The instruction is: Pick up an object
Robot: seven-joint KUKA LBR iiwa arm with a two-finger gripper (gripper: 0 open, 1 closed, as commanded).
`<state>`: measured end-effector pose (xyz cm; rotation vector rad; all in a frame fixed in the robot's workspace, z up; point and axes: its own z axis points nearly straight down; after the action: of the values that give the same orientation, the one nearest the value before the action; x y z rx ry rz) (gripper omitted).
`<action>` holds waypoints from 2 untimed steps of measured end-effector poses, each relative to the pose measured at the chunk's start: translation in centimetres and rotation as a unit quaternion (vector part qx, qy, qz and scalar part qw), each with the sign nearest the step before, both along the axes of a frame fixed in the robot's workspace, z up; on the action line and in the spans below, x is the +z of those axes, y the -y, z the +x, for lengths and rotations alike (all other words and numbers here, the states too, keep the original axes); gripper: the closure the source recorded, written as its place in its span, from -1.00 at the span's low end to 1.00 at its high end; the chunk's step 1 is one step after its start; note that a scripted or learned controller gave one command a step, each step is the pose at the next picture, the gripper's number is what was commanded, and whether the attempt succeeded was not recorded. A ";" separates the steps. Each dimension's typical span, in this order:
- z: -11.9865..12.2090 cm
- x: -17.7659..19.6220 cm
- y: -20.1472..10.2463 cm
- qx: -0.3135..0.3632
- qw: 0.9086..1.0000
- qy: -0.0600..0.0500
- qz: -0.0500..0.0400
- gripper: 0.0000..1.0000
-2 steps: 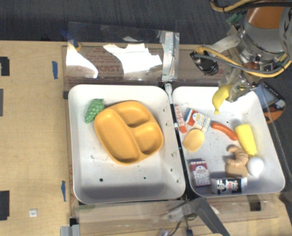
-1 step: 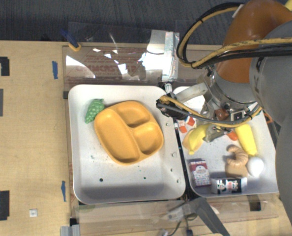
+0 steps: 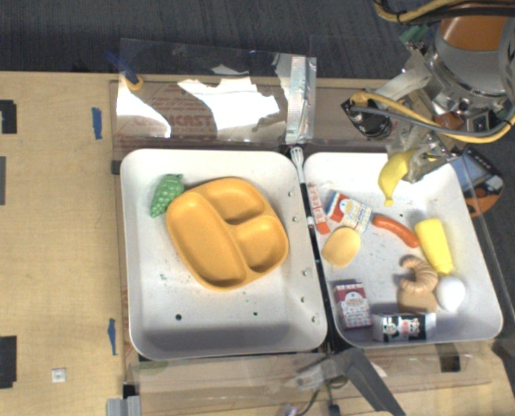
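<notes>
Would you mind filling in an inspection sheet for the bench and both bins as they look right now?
Surface: left bin and right bin, white, side by side on a tan bench.
Job's things: yellow banana hanging at the gripper, above the right bin's far end.
Clutter: orange divided plate and green grapes in the left bin; carton, carrot, yellow corn, round bun, croissant, white egg, red box and can in the right bin.
Grippers: at the banana's upper end.
Cables: yellow cable looped at the wrist.
Surroundings: clear plastic sheet behind the bins; blue tape.
</notes>
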<state>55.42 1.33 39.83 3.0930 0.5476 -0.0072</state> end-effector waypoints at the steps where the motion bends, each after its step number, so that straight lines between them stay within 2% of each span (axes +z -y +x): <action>1: -3.4 -12.7 -4.3 0.059 0.998 -0.005 0.001 1.00; 2: 1.5 -4.9 2.8 0.045 0.999 0.001 0.001 1.00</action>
<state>56.91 -1.49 34.88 3.0658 0.6863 -0.0047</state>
